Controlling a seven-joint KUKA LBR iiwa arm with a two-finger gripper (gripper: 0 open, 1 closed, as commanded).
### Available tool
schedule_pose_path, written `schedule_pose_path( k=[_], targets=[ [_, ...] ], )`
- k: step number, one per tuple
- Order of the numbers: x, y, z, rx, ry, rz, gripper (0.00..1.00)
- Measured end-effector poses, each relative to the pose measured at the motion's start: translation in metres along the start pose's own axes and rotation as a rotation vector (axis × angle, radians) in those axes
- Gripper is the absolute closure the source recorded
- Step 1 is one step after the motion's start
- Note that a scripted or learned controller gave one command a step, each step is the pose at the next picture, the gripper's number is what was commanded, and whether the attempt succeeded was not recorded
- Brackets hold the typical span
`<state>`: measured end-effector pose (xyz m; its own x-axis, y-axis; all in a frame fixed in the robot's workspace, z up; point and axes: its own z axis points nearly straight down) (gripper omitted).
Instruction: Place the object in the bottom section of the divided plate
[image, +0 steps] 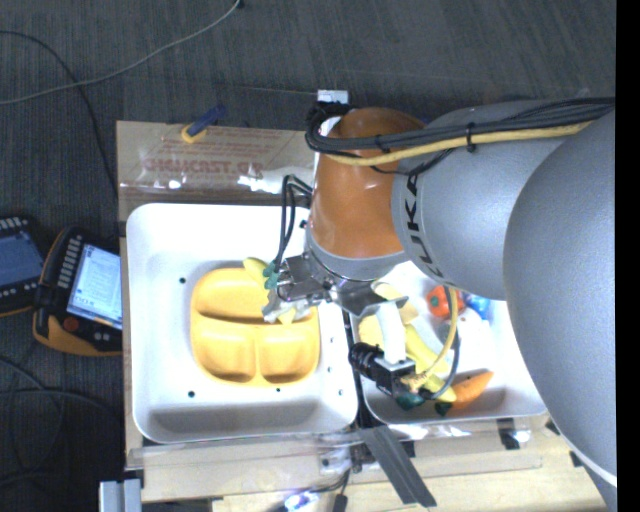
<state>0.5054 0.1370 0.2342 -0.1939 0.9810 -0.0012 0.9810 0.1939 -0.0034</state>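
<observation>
Our big grey arm reaches over the left bin, where the yellow divided plate lies with room all around. Our hand hangs over the plate's right rim, and we cannot tell if it is apart or together. A small yellow-green object shows beside it over the rim; it could fall in the wrong section or bump the bin wall.

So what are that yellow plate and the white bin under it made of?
The plate looks like moulded plastic: even yellow colour, rounded dividers, a soft sheen. The bin also seems plastic, glossy white with rounded corners and bright glare along its rim, though coated metal can't be ruled out from this view.
</observation>
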Motion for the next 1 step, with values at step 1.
schedule_pose_path(
  k=[1],
  targets=[
    [-0.0191, -0.0173, 0.0199, 0.001, 0.0, -0.004, 1.0]
  ],
)
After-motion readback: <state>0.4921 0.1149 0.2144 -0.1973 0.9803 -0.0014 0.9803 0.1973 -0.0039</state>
